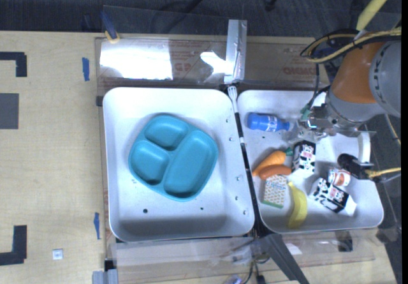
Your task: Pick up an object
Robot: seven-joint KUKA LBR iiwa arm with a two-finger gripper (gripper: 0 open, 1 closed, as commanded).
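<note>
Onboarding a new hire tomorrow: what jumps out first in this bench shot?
The bright blue divided plate sitting alone in the left bin grabs the eye first. Next, the clutter in the right bin: a blue bottle near its back, a banana and a carrot toward the front. The grey arm with its orange band hangs over that bin's back right.

Robotics lab: wooden bench (44, 168) with black tape marks, two white bins (115, 149), tripod legs on carpet at 12 o'clock.
</note>
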